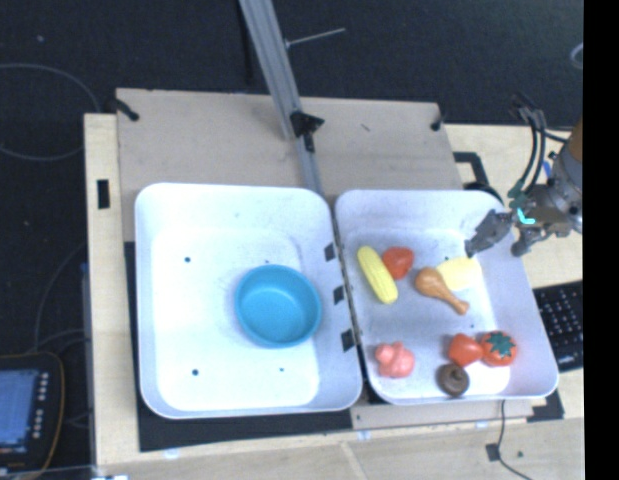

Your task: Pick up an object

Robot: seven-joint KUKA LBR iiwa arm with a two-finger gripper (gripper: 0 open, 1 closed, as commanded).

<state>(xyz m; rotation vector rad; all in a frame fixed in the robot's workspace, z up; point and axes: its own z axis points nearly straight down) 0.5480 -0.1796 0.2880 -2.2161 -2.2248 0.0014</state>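
The right bin [409,208] holds several toy foods: a yellow banana [377,274], a red piece [398,261] beside it, a brown chicken drumstick [441,290], a pale yellow block [461,273], a pink piece [393,359], a red tomato [465,349], a red strawberry with green top [498,348] and a dark brown round piece [452,379]. My gripper [504,238] hangs over the bin's upper right edge, just right of the yellow block. Its two dark fingers stand apart, with nothing between them.
The left bin [189,218] holds a blue bowl [278,305]. A grey metal pole [274,58] slants up from between the bins. A black keyboard [561,323] lies right of the right bin, and a small screen [19,408] sits at the lower left.
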